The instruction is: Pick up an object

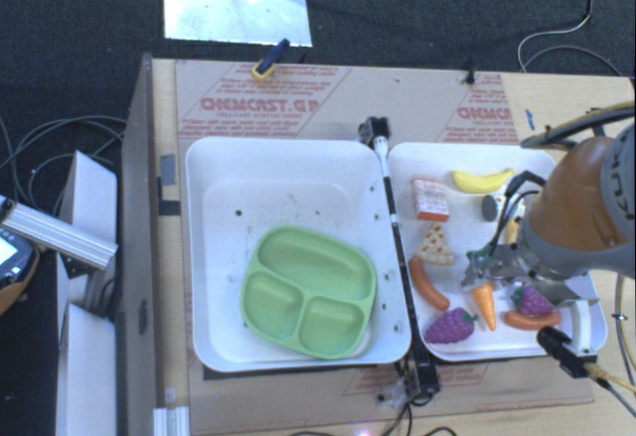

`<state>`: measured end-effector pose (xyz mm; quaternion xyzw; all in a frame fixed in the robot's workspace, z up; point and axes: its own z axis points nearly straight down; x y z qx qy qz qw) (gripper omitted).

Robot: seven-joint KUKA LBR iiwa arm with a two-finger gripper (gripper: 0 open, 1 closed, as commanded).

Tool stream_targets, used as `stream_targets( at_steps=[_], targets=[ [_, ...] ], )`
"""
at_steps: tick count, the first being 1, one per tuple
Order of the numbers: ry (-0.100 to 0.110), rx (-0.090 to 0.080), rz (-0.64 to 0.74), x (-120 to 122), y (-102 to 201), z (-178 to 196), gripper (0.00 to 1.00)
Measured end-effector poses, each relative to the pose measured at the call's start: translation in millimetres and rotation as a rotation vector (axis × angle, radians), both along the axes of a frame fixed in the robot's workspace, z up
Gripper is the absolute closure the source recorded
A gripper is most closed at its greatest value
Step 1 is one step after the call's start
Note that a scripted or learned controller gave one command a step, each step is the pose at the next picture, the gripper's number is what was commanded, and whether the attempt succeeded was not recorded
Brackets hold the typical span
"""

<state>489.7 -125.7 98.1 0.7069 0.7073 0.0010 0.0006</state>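
Note:
The right bin (566, 161) holds several toy foods. A yellow banana (482, 181) lies at the back, with a red and white carton (430, 198) and a pizza slice (434, 245) to its left. Toward the front are an orange sausage (427, 283), an orange carrot (484, 305), purple grapes (450, 327), a second purple piece (535, 301) and an orange-red piece (530, 320). My gripper (485, 270) hangs low inside this bin, directly over the carrot's top end. I cannot tell whether it touches the carrot.
The left bin (229, 166) holds a green divided plate (310, 290) at its front. A black divider (390, 206) separates the two bins. The arm's orange band (586, 201) covers the right bin's right side. A small grey object (489, 209) lies by the banana.

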Motion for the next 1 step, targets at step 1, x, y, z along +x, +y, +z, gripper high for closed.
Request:
stream_targets(
  at_steps=[1],
  targets=[
    [-0.003,0.0,0.004,77.6,70.6,87.3,1.0]
  ],
)
